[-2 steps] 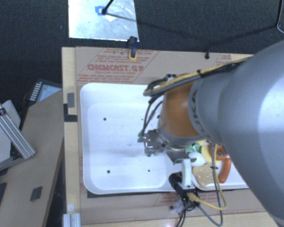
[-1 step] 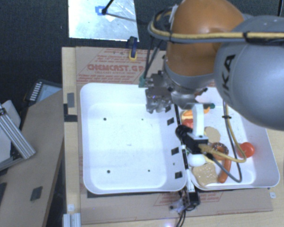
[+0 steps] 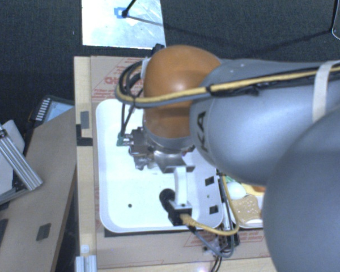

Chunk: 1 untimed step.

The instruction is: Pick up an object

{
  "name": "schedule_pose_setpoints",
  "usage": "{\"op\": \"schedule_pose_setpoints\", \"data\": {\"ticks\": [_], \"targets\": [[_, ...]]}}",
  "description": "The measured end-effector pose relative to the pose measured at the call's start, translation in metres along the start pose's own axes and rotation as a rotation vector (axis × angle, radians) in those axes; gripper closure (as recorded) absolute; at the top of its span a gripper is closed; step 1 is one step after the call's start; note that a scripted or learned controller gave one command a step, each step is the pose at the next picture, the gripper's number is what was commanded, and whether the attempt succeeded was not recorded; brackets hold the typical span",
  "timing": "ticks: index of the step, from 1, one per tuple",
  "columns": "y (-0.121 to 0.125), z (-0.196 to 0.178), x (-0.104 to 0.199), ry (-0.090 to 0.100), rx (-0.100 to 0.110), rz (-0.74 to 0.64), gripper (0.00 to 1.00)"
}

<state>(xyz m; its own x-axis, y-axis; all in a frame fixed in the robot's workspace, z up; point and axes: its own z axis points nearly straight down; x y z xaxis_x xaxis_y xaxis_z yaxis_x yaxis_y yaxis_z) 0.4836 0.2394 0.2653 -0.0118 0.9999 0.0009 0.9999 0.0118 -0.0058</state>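
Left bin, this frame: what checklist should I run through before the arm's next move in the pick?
1. Gripper over the left bin: ok, it sits above the bin's white floor.
2. Target under the gripper: cannot tell, the arm hides the floor there.
3. Something already held: cannot tell.
4. Graspable thing on the visible left-bin floor: not ok, just a small dark speck shows.
5. Candidates in the right bin: cannot tell, a tan thing peeks out beside the arm, the rest is covered.
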Motion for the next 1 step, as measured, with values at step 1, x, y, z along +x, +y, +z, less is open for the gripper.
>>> {"op": "schedule_pose_setpoints", "data": {"ticks": [1], "targets": [[0.0209,-0.0406,-0.033,0.0,-0.01,0.013,1.0]]}}
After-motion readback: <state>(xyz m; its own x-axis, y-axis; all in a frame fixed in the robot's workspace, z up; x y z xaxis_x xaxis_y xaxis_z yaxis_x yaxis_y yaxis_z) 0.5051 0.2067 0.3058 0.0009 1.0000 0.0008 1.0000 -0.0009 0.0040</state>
